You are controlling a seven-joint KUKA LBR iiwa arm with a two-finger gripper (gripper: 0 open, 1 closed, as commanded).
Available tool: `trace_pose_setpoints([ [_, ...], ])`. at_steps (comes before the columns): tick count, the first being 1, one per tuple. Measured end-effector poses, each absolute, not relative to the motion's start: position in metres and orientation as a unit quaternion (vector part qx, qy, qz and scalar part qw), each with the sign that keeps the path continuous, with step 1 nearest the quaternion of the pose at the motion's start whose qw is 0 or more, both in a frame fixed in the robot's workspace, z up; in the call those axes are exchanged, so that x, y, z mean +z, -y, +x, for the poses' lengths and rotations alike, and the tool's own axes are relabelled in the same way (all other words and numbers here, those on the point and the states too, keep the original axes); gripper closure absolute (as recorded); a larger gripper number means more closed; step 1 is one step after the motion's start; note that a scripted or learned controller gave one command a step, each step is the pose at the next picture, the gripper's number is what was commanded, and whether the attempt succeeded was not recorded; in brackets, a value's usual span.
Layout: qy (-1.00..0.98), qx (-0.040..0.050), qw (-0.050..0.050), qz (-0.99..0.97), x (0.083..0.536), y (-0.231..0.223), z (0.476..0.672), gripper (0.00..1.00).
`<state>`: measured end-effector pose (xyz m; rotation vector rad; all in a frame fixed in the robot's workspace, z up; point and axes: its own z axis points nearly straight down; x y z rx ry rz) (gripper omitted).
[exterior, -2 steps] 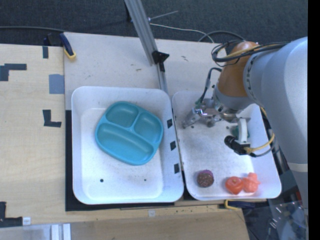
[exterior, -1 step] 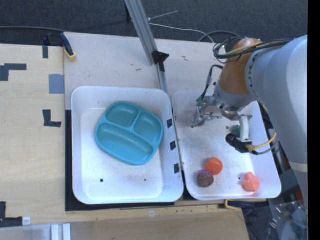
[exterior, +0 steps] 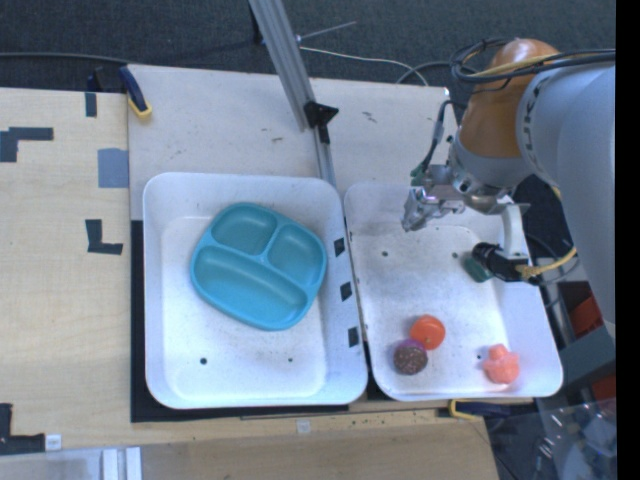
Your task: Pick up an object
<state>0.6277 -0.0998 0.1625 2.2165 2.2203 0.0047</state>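
My gripper [exterior: 414,217] hangs over the far part of the right bin [exterior: 385,278], its metal fingers pointing down with nothing visible between them. Near the front of that bin lie three small things: an orange ball [exterior: 428,331], a dark purple-brown ball [exterior: 409,358] touching it on the front left, and a pink-orange lump [exterior: 501,365] at the front right corner. All three sit well in front of the gripper, towards the bench's near edge.
A blue divided plate [exterior: 259,265] lies in the left bin [exterior: 170,368]. A slanted metal rail [exterior: 285,48] rises behind the bins. The ridge between the two bins [exterior: 352,298] carries black markers.
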Motion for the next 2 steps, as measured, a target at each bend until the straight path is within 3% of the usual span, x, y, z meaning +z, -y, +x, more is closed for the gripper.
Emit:
trace_pose_setpoints([
  [2, -0.708, 0.0016, 0.002, 0.706, 0.264, 0.103, 0.633, 1.00],
])
